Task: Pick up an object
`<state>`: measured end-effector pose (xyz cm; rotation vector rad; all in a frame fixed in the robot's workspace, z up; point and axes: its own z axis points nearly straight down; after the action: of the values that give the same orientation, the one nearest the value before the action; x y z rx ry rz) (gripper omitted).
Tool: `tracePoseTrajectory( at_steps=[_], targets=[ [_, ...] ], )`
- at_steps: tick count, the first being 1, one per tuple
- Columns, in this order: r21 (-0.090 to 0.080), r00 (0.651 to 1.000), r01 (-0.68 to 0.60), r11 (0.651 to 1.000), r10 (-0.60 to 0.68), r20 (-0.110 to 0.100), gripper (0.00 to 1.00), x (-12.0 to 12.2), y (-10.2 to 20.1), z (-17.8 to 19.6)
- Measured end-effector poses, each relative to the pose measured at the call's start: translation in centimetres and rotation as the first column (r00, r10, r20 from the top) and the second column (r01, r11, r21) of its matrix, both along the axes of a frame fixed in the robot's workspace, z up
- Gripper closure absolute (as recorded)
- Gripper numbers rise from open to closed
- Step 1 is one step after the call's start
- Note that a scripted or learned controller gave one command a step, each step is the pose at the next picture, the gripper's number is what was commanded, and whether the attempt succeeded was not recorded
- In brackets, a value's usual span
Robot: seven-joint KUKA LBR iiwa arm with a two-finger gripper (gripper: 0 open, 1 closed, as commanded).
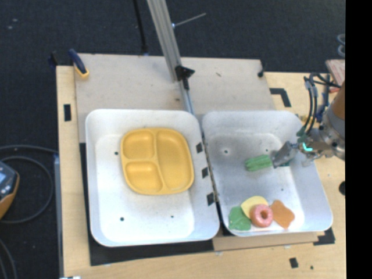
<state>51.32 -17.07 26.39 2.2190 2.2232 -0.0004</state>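
Observation:
My gripper (279, 158) reaches in from the right over the right bin (232, 133). A green cylinder-shaped object (258, 163) sits at its fingertips, lying roughly level just left of the fingers (284, 154). The fingers look closed on the object's right end. Along the bin's front edge lie a green piece (238, 219), a yellow piece (254, 204), a pink ring (261, 215) and an orange piece (283, 214), bunched together.
The left bin (104, 214) holds a yellow divided plate (157, 160) with three compartments. A metal pole (164, 31) rises behind the bins, between them. Cables hang beside the arm at the right edge.

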Motion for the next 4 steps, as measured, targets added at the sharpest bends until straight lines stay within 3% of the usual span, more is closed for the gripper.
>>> tracePoseTrajectory(
  at_steps=[1, 4],
  targets=[
    [0.0, 1.0, 0.0, 1.0, 0.0, 0.001, 0.0, 0.0, 0.0, 0.0],
    [0.001, 1.0, 0.002, 1.0, -0.002, -0.003, 0.0, -0.3, -0.5, -16.1]
  ],
)
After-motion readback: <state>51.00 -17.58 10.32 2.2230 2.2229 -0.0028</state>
